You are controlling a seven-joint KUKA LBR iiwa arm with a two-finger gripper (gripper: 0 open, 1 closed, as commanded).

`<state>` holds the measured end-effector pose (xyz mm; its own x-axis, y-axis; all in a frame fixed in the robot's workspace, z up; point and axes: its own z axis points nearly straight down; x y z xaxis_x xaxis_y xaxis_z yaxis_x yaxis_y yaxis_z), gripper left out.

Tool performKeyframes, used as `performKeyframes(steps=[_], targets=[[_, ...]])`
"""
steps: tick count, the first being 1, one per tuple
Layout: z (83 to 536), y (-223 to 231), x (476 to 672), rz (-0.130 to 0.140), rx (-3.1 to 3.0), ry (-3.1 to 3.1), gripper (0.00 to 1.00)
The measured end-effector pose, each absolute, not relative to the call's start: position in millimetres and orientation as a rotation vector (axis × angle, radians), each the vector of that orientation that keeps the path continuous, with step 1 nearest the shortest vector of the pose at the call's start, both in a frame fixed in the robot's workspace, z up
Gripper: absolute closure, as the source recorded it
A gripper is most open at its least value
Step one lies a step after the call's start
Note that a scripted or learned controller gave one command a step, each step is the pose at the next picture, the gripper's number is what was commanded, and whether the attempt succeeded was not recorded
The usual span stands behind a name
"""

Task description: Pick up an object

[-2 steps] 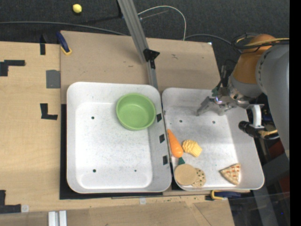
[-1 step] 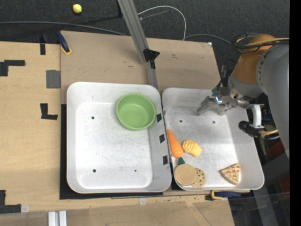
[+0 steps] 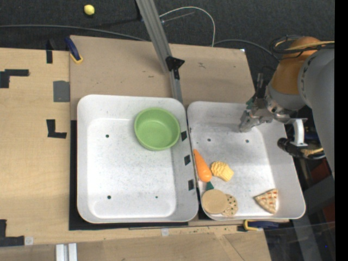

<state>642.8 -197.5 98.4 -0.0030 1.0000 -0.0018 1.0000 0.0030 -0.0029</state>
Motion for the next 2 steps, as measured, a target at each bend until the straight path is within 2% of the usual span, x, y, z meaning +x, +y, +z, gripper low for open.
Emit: performKeyframes(steps=[1,2], targets=[[162.5,-198.2,645.3,-0.005,-2.223,-2.227,1.00],[215.6,-203.3,637.9,-0.003,-2.224,-2.226,1.00]])
